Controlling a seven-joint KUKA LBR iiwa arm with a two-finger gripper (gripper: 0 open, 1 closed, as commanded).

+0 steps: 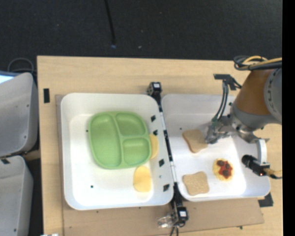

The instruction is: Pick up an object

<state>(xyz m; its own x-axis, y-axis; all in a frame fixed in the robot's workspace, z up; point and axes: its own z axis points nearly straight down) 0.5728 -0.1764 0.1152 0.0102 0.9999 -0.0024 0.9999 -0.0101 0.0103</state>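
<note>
In the right bin lie three food pieces. A tan toast slice rests near the bin's middle. Another bread slice sits at the front. A small round pizza with red topping lies to the right of it. My gripper reaches down at the right edge of the middle toast slice, touching or very close to it. The grey arm with its orange band comes in from the right. The left bin holds a green divided plate and a yellow piece in front of it.
A second yellow piece peeks out beside the plate's right rim. A black-clipped divider runs between the two bins. Cables hang along the wrist. Grey casings stand to the left of the bench.
</note>
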